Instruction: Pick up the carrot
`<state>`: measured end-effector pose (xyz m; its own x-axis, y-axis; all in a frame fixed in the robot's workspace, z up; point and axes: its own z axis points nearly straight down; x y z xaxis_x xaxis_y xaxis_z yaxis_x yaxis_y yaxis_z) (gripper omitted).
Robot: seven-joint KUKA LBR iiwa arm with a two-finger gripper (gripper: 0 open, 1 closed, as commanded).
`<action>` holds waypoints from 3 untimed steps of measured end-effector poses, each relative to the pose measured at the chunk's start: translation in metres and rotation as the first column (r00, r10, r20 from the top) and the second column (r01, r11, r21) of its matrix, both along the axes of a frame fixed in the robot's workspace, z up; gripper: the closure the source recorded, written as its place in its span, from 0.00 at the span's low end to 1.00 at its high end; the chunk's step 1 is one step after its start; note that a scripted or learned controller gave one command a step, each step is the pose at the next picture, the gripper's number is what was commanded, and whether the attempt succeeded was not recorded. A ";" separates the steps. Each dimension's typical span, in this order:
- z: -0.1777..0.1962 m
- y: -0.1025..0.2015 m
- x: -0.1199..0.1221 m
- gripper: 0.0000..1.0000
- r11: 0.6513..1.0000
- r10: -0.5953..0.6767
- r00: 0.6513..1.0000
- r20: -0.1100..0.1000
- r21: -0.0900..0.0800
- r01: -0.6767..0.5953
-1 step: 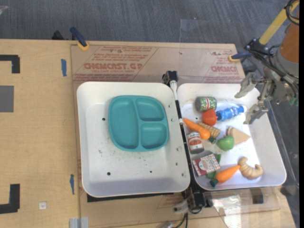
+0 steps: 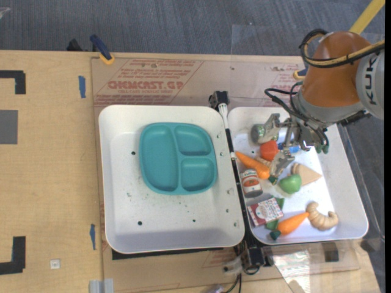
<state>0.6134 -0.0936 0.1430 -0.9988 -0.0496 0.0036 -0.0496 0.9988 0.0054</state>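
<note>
An orange carrot (image 2: 253, 163) lies at a slant in the right bin (image 2: 348, 188), near its left wall, with its green end towards the bin's middle. A second carrot (image 2: 292, 223) with a green stub lies near the bin's front edge. My gripper (image 2: 280, 163) hangs low over the middle of the right bin, just right of the first carrot's green end and beside an orange-red round piece (image 2: 269, 149). Nothing shows as lifted off the bin floor.
Around the gripper lie a green fruit (image 2: 291, 184), a beige wedge (image 2: 309, 174), a small can (image 2: 250, 182), a red packet (image 2: 267, 211) and a croissant (image 2: 322, 217). The left bin (image 2: 116, 182) holds a teal divided plate (image 2: 178, 157).
</note>
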 end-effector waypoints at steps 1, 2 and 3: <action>-0.046 0.002 -0.024 0.00 0.998 0.062 0.998 0.016 -0.007 -0.062; -0.052 0.002 -0.052 0.00 1.000 -0.020 1.000 0.021 -0.004 0.020; -0.052 -0.001 -0.073 0.00 0.990 -0.144 0.989 0.022 -0.002 0.144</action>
<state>0.5408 -0.0950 0.0910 -0.9953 0.0951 -0.0185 0.0951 0.9955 0.0018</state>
